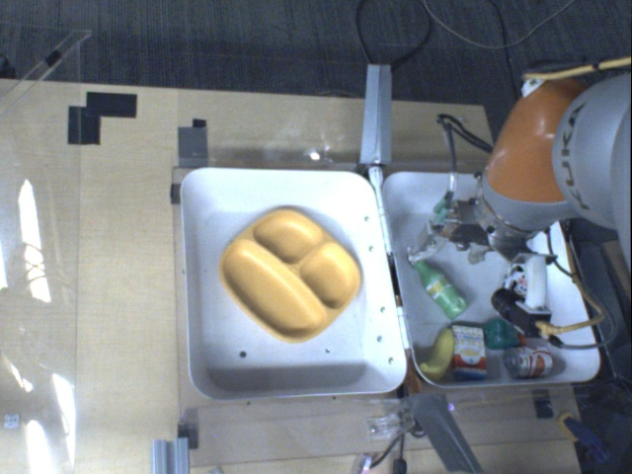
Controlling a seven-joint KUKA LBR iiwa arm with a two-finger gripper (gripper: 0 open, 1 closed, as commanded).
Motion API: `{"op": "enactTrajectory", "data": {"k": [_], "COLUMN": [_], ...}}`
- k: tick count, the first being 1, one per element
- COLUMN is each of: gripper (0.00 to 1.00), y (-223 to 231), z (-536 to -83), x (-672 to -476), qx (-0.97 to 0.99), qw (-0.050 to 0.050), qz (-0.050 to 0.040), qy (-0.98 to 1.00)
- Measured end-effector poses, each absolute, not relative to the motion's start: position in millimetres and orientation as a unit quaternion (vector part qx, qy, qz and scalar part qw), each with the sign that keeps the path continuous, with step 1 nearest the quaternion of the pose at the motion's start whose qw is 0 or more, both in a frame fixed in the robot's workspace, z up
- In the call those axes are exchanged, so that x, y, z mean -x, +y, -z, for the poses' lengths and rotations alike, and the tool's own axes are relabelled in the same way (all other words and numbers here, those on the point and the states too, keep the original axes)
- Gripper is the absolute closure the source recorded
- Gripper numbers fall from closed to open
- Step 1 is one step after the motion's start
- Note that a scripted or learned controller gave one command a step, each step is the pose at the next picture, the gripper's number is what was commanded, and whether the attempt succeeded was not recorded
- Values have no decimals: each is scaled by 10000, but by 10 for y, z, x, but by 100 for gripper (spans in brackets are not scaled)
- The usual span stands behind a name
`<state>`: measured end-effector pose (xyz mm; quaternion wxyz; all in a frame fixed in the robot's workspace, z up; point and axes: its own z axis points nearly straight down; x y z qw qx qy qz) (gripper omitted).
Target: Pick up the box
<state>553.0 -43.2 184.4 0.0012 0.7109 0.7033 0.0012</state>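
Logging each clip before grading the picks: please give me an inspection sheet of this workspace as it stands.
Surface: light wooden bench bearing two shallow white bins, the left bin and the right bin, side by side.
Job's things: small red-and-yellow box at the right bin's near edge, apart from the gripper.
Clutter: yellow three-compartment plastic tray in the left bin; green plastic bottle, yellow banana, teal object and small can in the right bin.
Grippers: two-finger gripper low over the right bin's far half, above the bottle; finger state unclear.
Cables: black cable looping on the floor; cables on the arm's wrist.
Surroundings: dark carpet; clear panel at left.
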Motion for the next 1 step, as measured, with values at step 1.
{"op": "enactTrajectory", "data": {"k": [1], "gripper": [0], "y": [-857], "z": [-944], "x": [-5424], "qx": [-7155], "qw": [0], "qz": [-4], "qy": [6986]}}
